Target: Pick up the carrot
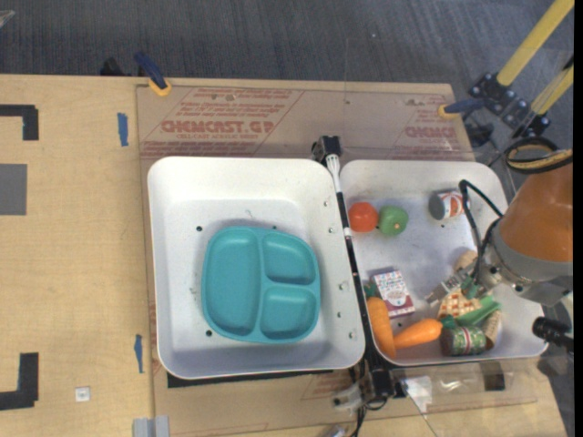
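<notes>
The carrot [401, 333], smooth, orange and bent, lies against the right bin's [414, 182] front-left corner, a small carton [392, 289] just behind, a can [466, 340] just right. The gripper [466, 280] hangs above clutter near the right wall; its grip cannot be told. The left bin [173, 244] holds a teal 3-part tray [260, 282].

The arm [545, 230] reaches in, wrist angled downward.

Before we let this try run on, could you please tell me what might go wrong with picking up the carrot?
The carrot lies tight against a can and a second orange piece, so the gripper might close on a neighbour instead. It also sits near the right bin's front wall, which could block a finger.
</notes>
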Available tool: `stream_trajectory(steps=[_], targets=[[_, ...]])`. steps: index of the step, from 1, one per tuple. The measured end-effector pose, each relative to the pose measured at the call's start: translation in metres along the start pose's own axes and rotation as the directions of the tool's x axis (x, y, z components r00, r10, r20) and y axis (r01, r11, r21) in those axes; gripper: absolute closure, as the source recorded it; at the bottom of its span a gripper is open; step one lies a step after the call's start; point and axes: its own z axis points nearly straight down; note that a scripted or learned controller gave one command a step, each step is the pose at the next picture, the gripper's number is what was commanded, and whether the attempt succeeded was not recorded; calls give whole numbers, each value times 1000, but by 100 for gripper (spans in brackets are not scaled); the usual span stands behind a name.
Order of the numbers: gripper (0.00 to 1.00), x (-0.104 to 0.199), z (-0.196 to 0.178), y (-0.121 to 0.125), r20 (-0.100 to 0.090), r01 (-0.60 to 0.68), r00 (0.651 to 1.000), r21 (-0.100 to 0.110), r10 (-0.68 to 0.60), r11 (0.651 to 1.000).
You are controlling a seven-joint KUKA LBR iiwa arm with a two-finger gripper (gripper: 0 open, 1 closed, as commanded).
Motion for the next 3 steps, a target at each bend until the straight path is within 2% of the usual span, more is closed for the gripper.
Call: stream_trajectory(steps=[1,2,3], targets=[[100,83,-86,35,-16,87,996,11,-87,996],[100,35,-255,16,-17,277,961,13,-277,961],[100,92,-132,86,-29,319,948,18,-318,948]])
